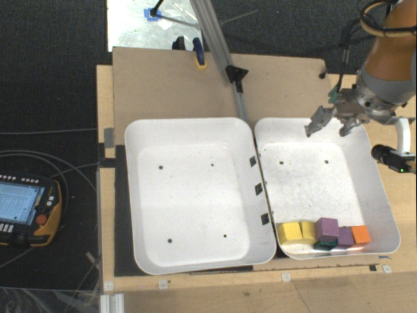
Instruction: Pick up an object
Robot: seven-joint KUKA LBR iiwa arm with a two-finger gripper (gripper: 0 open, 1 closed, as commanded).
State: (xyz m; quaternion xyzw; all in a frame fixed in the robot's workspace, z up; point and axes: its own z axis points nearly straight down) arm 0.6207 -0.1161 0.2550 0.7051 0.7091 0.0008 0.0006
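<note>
At the far left, a control pad [26,208] with a blue screen lies on the dark floor, with cables around it. Next comes the brown table [169,83], and on it sits the left bin [140,142], a shallow white tray with a few small dark dots on its bottom. A grey pole [215,38] slants down from the top and ends near the place where the two bins meet. The right bin [381,201] sits touching the left one, and little black clips join them along the middle. In the near corner of the right bin, a bunch of small blocks sits close together: a yellow block [290,232], then a purple block [327,227] with a dark green block [325,244] just in front of it, then an orange block [361,235]. Up at the far edge of the right bin hang the jaws [332,124], spread apart with nothing between them, well apart from the blocks. Above them is the orange and grey arm [391,51], coming in from the right.
</note>
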